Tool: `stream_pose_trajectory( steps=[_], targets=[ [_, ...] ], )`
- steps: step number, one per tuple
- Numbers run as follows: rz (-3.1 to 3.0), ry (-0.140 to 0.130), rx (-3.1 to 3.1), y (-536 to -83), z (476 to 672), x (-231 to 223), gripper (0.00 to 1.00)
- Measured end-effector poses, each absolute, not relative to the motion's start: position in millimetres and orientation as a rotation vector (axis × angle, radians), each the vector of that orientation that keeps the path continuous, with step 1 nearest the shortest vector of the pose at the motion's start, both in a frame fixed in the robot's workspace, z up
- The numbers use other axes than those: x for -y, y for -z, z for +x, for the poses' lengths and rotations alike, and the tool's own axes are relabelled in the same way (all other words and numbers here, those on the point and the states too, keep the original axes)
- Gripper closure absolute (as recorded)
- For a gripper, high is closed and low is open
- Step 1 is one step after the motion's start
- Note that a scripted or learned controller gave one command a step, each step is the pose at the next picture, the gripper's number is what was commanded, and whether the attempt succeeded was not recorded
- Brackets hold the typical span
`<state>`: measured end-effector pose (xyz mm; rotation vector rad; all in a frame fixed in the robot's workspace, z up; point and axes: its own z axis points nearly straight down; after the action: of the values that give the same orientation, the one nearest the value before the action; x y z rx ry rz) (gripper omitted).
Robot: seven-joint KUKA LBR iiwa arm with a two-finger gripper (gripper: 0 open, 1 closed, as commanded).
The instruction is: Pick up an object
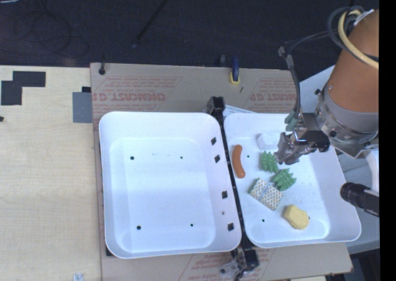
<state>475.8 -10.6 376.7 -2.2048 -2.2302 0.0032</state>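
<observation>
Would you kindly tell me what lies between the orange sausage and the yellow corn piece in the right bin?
In the camera view, a white patterned square packet lies between the orange sausage and the yellow corn piece.

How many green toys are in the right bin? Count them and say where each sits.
2. One green toy lies beside the end effector; the other sits just below-right of it. More may hide beneath the arm.

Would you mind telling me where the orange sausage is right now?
The sausage lies in the right bin, near its left wall, just left of the green pieces and above the patterned block.
</observation>
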Motion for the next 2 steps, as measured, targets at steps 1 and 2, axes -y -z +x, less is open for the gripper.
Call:
stream_pose_trajectory(
  steps=[1,2],
  targets=[
    [-2.229,-0.014,2.204,-283,473.6,130,1.0],
    [-2.23,-0.007,2.213,-271,474.4,219,1.0]
  ],
)
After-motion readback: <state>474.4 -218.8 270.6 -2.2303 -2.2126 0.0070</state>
